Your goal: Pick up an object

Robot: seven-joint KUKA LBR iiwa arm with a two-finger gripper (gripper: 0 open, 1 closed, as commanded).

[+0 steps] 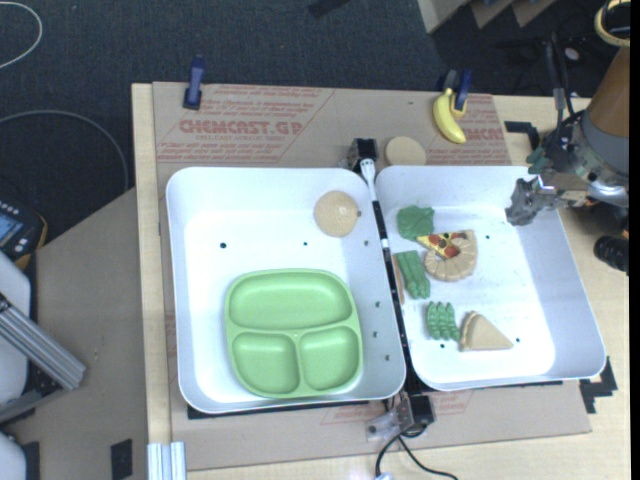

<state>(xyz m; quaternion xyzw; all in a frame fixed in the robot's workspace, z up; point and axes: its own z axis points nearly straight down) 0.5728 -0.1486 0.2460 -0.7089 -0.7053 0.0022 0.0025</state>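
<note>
Camera view, two white bins (pixel 190 268), one green tray (pixel 293 330), five toy foods right, gripper (pixel 522 206) grip state unclear

The two shallow plastic bins (pixel 190 268) are plain white. The divided plate (pixel 293 330) is pale green. The round bun (pixel 337 213) is beige. The small pizza slice toy (pixel 450 254) is tan with red and yellow spots. The leafy toy pieces (pixel 415 220) are dark green. The curved banana toy (pixel 448 118) is yellow. The cardboard sheet (pixel 250 118) is brown with red letters.
</note>
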